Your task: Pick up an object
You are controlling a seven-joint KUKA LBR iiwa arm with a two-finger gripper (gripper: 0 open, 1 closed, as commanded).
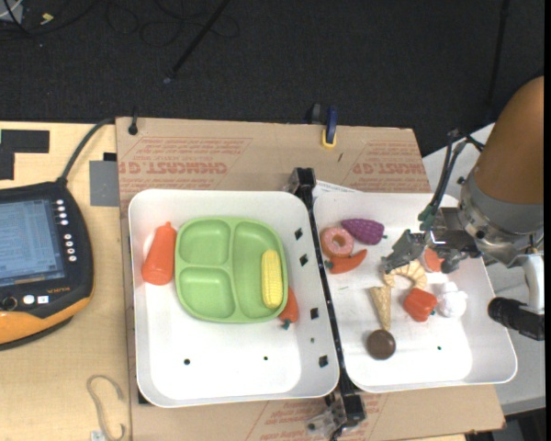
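Lowest in the right bin (496,361) sits a brown ball (380,344), while the jaws (410,256), apparently spread, hover over the cone (383,304) and should descend squarely before closing.

Two white bins (165,375). Lime-green divided plate (228,269), yellow corn (272,277), orange bottle (160,252). Pink-and-brown donut (336,241), purple grapes (362,230), red chili (345,263), tan cone (383,304), brown ball (380,344), red pepper (419,303).
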